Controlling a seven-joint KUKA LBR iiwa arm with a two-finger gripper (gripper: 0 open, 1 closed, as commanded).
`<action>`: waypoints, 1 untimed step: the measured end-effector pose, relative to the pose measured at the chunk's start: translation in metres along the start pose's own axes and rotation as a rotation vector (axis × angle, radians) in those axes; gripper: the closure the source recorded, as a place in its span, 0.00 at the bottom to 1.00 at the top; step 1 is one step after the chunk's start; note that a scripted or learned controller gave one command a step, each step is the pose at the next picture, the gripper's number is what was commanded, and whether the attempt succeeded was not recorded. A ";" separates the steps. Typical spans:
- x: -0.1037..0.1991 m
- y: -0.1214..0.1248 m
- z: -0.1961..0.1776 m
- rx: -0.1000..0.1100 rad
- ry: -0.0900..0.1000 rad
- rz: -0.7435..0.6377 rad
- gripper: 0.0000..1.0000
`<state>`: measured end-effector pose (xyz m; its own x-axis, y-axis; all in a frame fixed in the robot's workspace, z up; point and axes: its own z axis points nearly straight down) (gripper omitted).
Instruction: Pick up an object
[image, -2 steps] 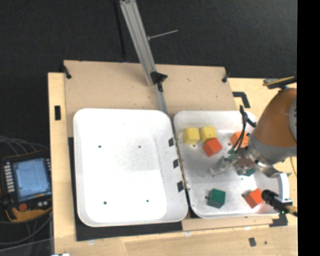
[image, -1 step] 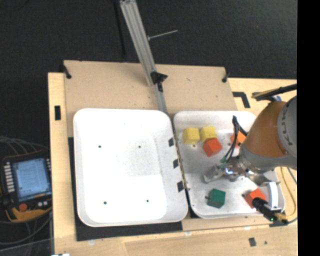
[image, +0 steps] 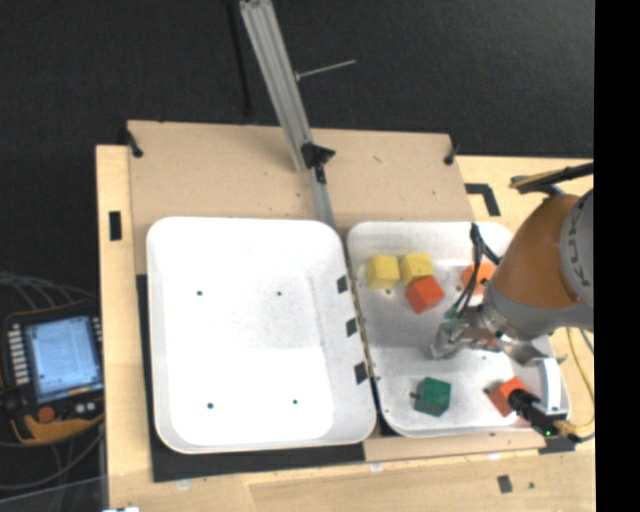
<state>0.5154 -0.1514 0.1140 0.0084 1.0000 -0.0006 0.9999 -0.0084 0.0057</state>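
Note:
My gripper hangs low over the middle of the right bin, reaching in from the right. Two yellow blocks sit side by side near the bin's far edge, with an orange-red block just in front of them. A green block lies near the front of the bin, below the gripper. Another orange block peeks out beside the arm, and a further orange-red block lies at the front right. Nothing shows between the fingers.
The left bin stands beside the right one, joined by small black clips. A slanted metal rail rises behind the bins. A handheld control pendant sits off the bench at the left.

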 end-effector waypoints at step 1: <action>-0.006 0.009 -0.047 -0.001 -0.002 -0.011 1.00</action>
<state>0.5244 -0.1572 0.1614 -0.0027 1.0000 -0.0025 1.0000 0.0027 0.0069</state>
